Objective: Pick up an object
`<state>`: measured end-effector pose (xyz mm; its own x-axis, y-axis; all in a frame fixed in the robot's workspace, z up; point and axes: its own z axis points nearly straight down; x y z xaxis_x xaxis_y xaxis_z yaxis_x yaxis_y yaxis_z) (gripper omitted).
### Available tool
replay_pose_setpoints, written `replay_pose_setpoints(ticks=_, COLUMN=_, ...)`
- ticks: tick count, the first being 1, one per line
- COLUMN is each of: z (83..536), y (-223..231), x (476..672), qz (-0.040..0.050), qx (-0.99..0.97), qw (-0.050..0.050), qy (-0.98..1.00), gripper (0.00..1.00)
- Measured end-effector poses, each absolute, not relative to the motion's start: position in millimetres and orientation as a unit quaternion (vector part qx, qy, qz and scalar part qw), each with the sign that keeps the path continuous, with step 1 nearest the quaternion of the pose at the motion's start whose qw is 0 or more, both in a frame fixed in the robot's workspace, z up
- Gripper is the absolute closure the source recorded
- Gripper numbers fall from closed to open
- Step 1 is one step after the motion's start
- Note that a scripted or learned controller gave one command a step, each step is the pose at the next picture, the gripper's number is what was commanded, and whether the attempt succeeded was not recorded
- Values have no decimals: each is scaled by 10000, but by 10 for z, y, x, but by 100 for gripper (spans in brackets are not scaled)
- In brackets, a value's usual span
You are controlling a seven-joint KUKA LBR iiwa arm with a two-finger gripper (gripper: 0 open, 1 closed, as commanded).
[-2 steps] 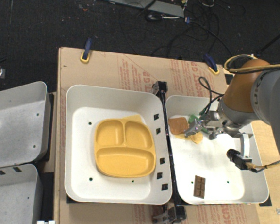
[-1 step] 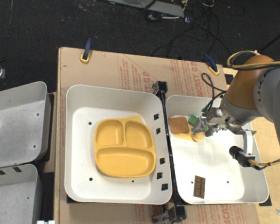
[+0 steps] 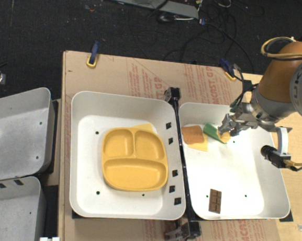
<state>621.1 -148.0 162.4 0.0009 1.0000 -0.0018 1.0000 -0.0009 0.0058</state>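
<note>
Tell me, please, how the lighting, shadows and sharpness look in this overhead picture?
Camera view: lighting is even and soft, with no harsh glare on the white bins; the yellow tray casts hardly any shadow; the gripper and the green object under it look slightly soft; the dark floor is dim and grainy.

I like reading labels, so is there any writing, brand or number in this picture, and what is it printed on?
Red print on the cardboard sheet under the two bins: repeated, upside down and slanted, too blurred to read.
Red print along the cardboard's front edge: also too blurred to read.
Yellow divided tray, brown chocolate bar, bins: no writing visible.
</note>
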Motion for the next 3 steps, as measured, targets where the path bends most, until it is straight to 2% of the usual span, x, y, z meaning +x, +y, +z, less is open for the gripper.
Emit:
replay_pose_setpoints(ticks=1, z=2203, y=-1426, x=6306, qz=18, qx=7060, qw=29, qy=7082, gripper=100)
replay_pose_setpoints(ticks=2, z=2809, y=-1388, x=6251, qz=16, qx=7060, qw=27, qy=7082, gripper=100)
replay_pose_setpoints(ticks=3, z=2837, y=-912, x=6039, qz=2, qx=7049, qw=-8, qy=7093, gripper=100)
